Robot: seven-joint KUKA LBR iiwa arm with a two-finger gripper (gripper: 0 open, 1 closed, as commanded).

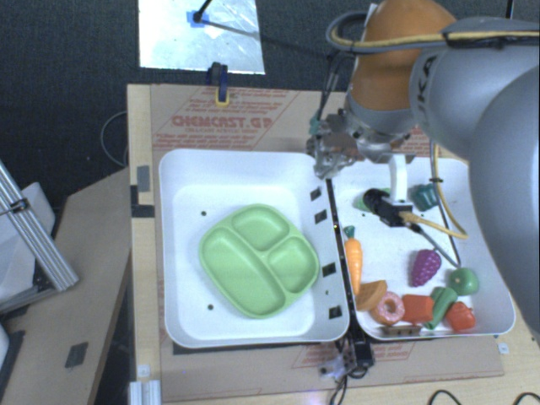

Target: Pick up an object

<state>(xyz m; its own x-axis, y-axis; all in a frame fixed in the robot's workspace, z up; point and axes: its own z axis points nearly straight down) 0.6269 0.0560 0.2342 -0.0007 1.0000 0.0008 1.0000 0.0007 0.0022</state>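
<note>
Presently the gripper (326,160), open or shut not discernible, hangs by the right bin's (384,251) far corner; best centred over the carrot (353,261) before descending squarely.

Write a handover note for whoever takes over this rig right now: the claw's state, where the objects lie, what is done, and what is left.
Claw: hangs over the far end of the divide between the two bins; no object seen in it.
Left bin: holds a green divided plate.
Right bin: carrot beside the divide, donut near the front edge, purple grapes mid-bin, and a teal piece farther back.
Done: nothing picked up yet.
Left: lower onto one object, grip and lift. The carrot is probably the easiest pick, as it lies apart from the rest.
</note>
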